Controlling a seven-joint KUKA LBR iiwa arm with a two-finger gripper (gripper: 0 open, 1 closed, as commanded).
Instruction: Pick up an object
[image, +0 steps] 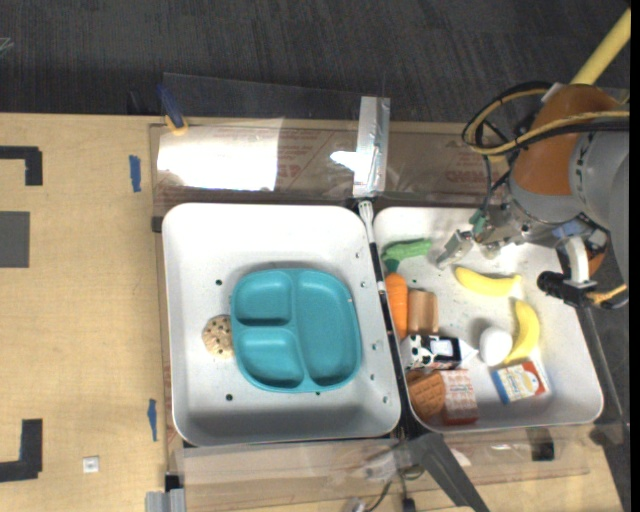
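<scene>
My gripper (470, 243) hangs over the back of the right bin (585, 385), open, with nothing between its fingers. Just in front of it lies a yellow banana (487, 282), and a green object (405, 250) sits to its left. A second banana (526, 328) lies further forward beside a white egg (494, 345). Along the bin's left side are an orange carrot (397, 300) and a brown cylinder (423, 311). Near the front I see a black-and-white cow toy (432, 351), a brown round item (426, 390), a small packet (460, 396) and a small carton (520, 381).
The left bin (190, 240) holds a teal divided plate (297, 327) and a cookie (217, 335) beside it. A clear plastic panel (265, 155) stands behind the bins. Cables (500, 115) loop off the arm at the upper right.
</scene>
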